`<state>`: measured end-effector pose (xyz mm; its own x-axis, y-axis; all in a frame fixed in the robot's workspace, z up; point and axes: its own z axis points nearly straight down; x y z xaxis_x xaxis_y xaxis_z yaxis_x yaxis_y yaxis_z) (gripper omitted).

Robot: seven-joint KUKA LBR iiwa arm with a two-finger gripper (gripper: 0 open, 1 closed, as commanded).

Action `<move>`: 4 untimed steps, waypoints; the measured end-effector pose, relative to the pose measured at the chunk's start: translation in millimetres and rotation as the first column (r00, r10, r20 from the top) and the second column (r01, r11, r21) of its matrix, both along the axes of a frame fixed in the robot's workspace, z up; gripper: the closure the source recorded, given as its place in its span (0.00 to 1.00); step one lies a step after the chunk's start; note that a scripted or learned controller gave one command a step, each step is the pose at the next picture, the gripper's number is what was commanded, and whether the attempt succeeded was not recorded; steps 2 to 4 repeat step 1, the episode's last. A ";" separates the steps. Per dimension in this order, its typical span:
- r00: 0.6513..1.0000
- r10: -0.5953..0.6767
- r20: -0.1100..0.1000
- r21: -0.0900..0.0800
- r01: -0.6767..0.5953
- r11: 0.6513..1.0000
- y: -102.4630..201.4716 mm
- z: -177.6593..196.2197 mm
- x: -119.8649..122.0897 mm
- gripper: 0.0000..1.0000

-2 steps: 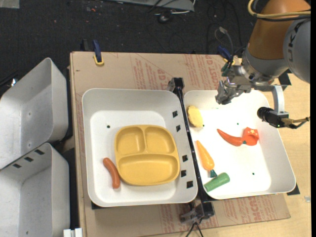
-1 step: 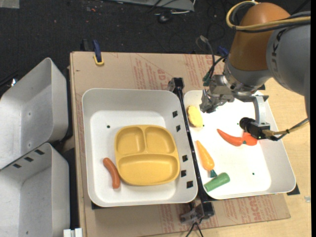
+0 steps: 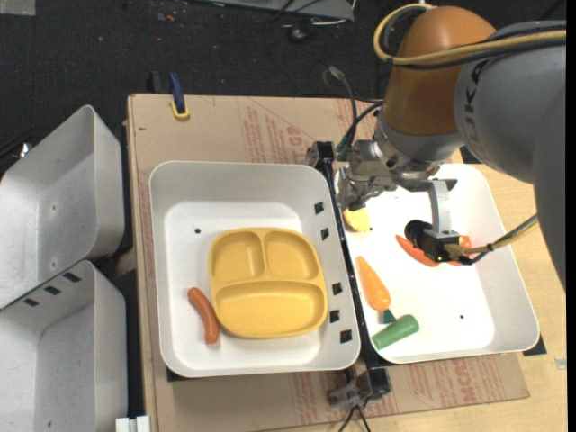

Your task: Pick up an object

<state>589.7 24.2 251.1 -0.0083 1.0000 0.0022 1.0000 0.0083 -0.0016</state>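
From my remote station: smooth matt yellow plastic divided tray [image 3: 267,283] in a glossy white plastic bin [image 3: 171,241], on a rough brown cardboard sheet [image 3: 234,124].

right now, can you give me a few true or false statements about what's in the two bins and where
1. The yellow divided plate lies in the left bin. True.
2. The sausage lies inside one of the plate's compartments. False: it lies on the bin floor beside the plate's left edge.
3. The carrot and the green vegetable are in the right bin. True.
4. The gripper hangs over the left bin. False: it is over the right bin, near a small yellow object.
5. The plate holds a carrot. False: its compartments show nothing in them.
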 end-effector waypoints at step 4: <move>1.000 0.000 -0.002 0.000 0.000 1.000 57.2 -12.8 -18.5 1.00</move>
